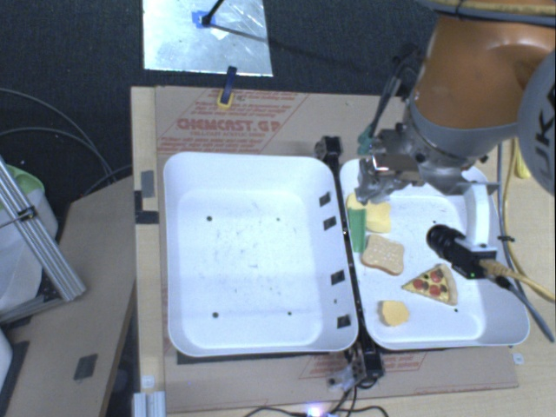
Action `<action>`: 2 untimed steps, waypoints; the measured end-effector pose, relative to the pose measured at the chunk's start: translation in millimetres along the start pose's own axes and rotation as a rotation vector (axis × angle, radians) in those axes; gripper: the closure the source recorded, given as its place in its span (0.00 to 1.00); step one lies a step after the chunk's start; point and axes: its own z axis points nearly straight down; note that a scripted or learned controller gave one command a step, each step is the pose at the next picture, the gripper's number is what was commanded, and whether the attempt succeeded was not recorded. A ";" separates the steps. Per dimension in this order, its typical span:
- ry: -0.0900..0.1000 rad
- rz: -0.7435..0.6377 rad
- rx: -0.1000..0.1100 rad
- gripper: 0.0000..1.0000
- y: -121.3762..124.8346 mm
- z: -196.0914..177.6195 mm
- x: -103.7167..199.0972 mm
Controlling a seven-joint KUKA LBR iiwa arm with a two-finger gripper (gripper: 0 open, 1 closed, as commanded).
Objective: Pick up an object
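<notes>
Grey gripper sits low at the right bin's far left corner, just above a yellow block; spread or closed, I cannot tell.

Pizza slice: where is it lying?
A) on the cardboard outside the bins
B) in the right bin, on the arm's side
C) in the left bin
B: the pizza slice lies on the white floor of the right bin, close to the bread slice.

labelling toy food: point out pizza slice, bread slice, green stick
pizza slice (433,283), camera view, middle of its topped face
bread slice (383,254), camera view, centre of its face
green stick (357,228), camera view, its lower half
</notes>
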 end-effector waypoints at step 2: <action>-0.001 -0.013 0.004 1.00 0.5 -16.7 2.3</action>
